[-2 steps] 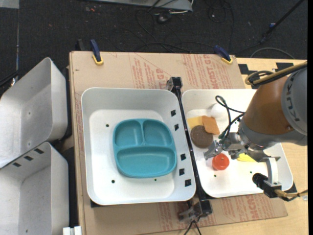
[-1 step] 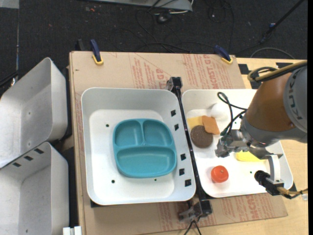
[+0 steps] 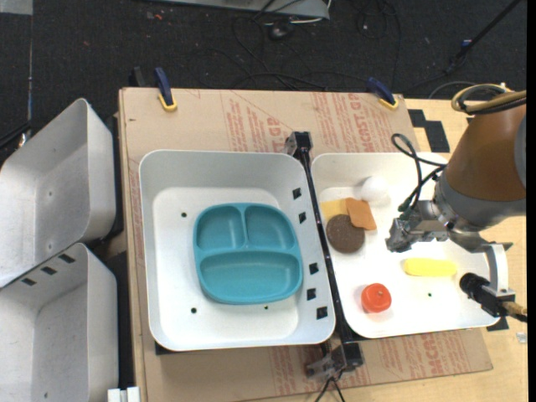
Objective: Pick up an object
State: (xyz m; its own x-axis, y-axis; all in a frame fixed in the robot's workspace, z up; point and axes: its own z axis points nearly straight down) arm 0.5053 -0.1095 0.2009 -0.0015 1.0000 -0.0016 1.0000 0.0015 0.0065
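Nearest us, at the front of the right bin [image 3: 435, 321], we see a small red-orange round object [image 3: 376, 297] lying on the white floor. Just behind it and to the right lies a yellow oblong piece [image 3: 429, 267]. The left bin [image 3: 159, 249] holds a teal divided tray [image 3: 248, 253], roughly centred. Further back in the right bin, a dark brown disc [image 3: 344, 233] touches an orange wedge [image 3: 361, 213], with a yellow slab [image 3: 333, 208] partly under them and a white ball [image 3: 373, 190] just behind. The end effector [image 3: 408, 234] hangs over the right bin, between the brown disc and the yellow piece; we cannot tell its state. Both bins rest on a cardboard-covered surface [image 3: 251, 115].
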